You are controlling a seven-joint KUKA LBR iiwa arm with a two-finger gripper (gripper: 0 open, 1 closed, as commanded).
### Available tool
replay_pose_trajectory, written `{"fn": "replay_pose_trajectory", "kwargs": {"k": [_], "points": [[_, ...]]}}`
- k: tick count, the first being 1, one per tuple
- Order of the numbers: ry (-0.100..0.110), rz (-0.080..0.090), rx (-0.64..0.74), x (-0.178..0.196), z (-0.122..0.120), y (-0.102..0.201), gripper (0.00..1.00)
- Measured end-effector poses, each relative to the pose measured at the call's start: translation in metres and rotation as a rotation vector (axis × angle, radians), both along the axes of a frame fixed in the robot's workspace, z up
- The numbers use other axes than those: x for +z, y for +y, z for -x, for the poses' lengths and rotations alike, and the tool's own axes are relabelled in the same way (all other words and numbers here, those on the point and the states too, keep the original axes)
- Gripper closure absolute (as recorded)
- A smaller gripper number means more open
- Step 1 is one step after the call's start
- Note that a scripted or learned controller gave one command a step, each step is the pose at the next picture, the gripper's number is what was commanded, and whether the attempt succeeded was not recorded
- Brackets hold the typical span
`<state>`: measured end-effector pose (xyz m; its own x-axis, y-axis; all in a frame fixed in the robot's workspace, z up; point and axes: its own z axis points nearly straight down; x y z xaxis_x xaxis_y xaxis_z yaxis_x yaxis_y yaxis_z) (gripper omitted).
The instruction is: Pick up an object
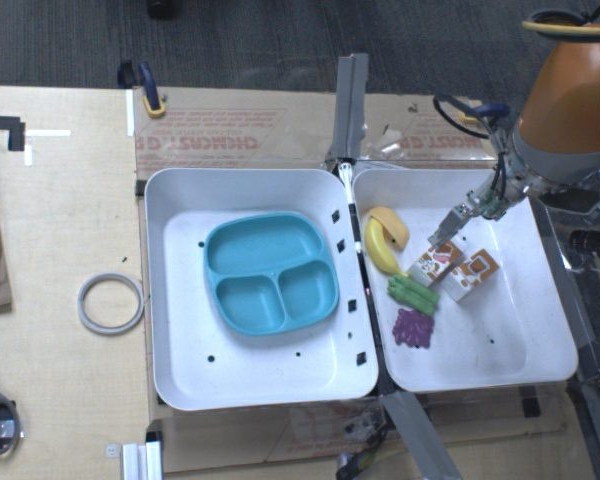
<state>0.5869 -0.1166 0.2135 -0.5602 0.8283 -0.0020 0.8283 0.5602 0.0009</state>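
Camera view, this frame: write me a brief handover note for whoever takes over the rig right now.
Gripper: low in the right bin, above the small cartons; nothing seen between its fingers.
Things: banana, two small cartons, green vegetable toy and purple grapes clustered in the right bin. Blue divided plate lies in the left bin.
Done: arm brought over the cluster.
Left: grasp and lift an object.

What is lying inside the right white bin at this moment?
The right bin holds a banana, a green piece, purple grapes and two small cartons. The pincer hangs above the cartons. Whatever lies beneath them is covered.
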Motion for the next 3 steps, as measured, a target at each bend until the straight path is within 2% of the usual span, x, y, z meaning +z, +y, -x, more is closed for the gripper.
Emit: {"fn": "replay_pose_trajectory", "kwargs": {"k": [1, 2, 3], "points": [[0.004, -0.001, -0.353, -0.06, 0.045, -0.021, 0.0], [-0.024, 0.002, -0.418, -0.102, 0.04, 0.0, 0.0], [-0.044, 0.013, 0.01, -0.106, 0.069, 0.01, 0.0]]}}
